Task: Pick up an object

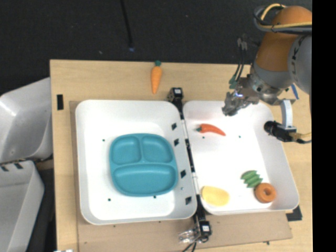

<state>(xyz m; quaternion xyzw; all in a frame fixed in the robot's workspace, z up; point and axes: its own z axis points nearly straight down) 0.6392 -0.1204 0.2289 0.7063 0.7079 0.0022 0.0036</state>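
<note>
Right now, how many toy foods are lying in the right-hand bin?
4: a red chili pepper near the back, a yellow piece at the front left, a green piece and a brown donut front right.

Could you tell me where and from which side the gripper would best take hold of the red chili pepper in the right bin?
Probably across the middle of the red chili pepper, coming straight down from above. It lies flat and alone on the right bin, long axis running left to right, so closing across its narrow width seems safest. The gripper hovers just up and right.

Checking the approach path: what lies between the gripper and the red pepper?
Bare white bin floor separates the gripper from the red pepper, per the camera view.
</note>
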